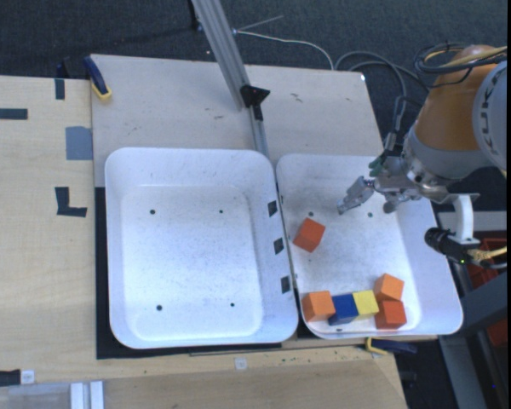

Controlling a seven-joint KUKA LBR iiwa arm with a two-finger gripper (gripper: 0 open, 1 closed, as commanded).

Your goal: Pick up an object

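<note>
Because the arm's wrist crowds the right bin (426, 228) from your right, you cannot tell how the gripper (355, 196) is set. It hangs over the bin's upper part, apart from the lone orange block (309, 234) below it. Along the near wall sit an orange cube (318, 303), blue block (343, 307), yellow block (365, 302) and two more orange ones, touching.

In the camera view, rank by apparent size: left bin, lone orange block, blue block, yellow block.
1. left bin, by far the largest.
2. lone orange block.
3 and 4. blue block and yellow block: they look alike, and each is partly hidden in the cluster, so I won't rank them.
</note>
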